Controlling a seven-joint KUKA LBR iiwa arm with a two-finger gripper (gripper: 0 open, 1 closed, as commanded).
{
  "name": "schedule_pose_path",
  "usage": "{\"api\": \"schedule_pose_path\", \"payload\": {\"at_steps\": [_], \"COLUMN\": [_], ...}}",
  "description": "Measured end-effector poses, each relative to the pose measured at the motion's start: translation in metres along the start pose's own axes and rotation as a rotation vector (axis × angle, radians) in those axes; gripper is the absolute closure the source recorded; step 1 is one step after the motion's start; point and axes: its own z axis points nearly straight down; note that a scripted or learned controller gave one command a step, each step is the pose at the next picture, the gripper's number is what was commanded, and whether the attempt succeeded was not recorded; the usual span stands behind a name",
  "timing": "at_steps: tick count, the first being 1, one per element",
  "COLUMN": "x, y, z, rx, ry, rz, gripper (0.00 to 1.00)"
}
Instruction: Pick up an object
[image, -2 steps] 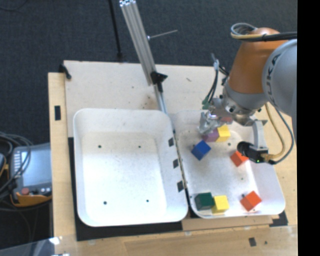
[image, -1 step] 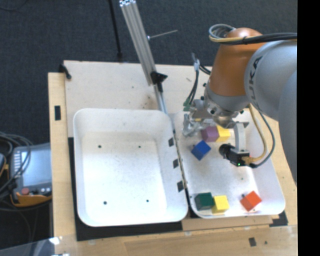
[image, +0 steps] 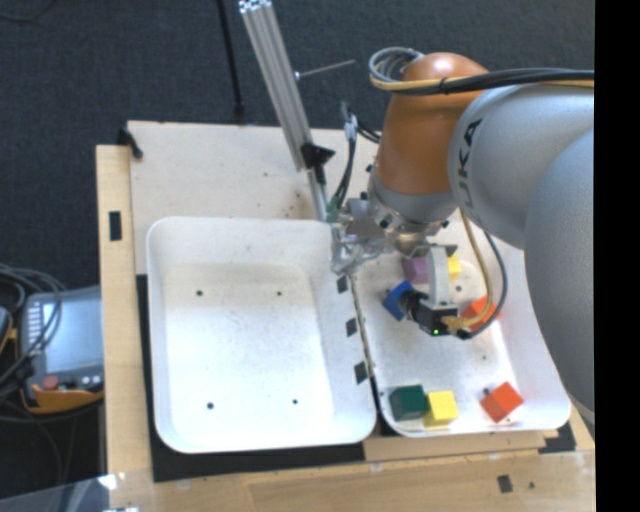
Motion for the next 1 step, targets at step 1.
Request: {"api": "schedule_pose_path", "payload": {"at_steps": [1], "x": [0.0473], "y": [0.0005], "z": [0.0154], "rx": [0.004], "ry": [-0.001], "rz": [0.002], "gripper": [1.0]}}
